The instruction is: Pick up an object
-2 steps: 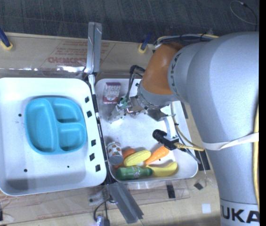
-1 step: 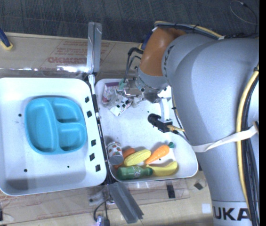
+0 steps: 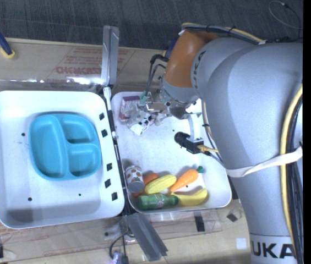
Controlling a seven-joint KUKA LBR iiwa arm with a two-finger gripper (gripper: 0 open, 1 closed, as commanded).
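Seen from the camera above the bench, the left bin (image 3: 1, 164) holds a blue divided tray (image 3: 64, 146). The tray lies toward the bin's far half, with bare white floor all round it and the widest strip along the near edge. The right bin (image 3: 155, 153) is more crowded. The grey arm (image 3: 243, 103) comes in from the right and overhangs that bin's right wall, its orange band (image 3: 183, 59) sitting above the far rim. The gripper (image 3: 147, 113) is low in the far left corner, close to the wall shared by the two bins. Whether it is open or closed cannot be told from here. A pink packet (image 3: 126, 109) lies just beside it, against the far left corner, and a small white and black piece (image 3: 138, 127) lies just on its near side. The other objects crowd along the near wall. A printed can (image 3: 134, 175) stands by the shared wall with an orange piece (image 3: 150, 176) next to it. Beyond these come a yellow corn cob (image 3: 161, 183) and a carrot (image 3: 186, 179). A green bottle (image 3: 158, 201) and a banana (image 3: 195, 197) lie hard against the near rim. Between this row and the gripper, the middle of the bin floor is bare white.
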